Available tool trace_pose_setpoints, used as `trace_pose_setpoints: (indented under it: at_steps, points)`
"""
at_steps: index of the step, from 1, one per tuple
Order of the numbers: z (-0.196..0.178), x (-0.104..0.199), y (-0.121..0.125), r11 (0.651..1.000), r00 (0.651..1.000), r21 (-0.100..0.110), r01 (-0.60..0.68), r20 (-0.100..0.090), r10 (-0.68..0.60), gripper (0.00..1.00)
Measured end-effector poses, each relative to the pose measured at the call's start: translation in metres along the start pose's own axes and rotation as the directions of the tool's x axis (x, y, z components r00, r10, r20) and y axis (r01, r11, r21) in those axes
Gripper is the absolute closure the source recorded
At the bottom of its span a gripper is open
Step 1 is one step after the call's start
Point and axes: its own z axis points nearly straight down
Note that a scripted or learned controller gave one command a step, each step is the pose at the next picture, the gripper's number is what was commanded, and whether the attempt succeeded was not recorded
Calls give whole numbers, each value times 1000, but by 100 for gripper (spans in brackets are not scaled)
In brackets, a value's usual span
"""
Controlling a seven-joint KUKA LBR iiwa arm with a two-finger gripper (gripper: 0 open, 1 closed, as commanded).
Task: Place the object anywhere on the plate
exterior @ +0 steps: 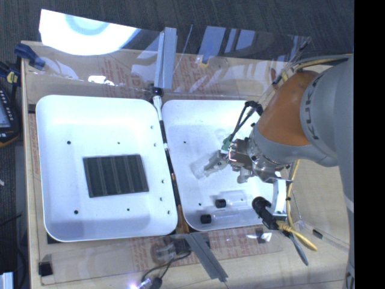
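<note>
Arm [313, 119], grey with orange band, reaches in over the right bin [198, 119]; dark lettering on the grey housing is cut off, unreadable. Left bin [60, 125] lies well away from the gripper and carries a dark ribbed plate [115, 175]. Bench [90, 254] is pale board with faint red print, illegible; dark carpet beyond. Gripper [209, 164] hangs low over the right bin floor, its state cannot be told. Small dark object [221, 203] lies just below the gripper on the bin floor; another dark piece [206, 219] sits further down near the rim.
</note>
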Motion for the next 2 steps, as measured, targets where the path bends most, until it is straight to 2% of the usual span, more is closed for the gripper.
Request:
trace_pose_setpoints:
  at_steps: [1, 2]
  points:
    - [-3, 97, -22, 997, 997, 1, -81, -2, 81, 100]
    - [12, 173, -2, 1000, 1000, 3, -13, -2, 13, 100]
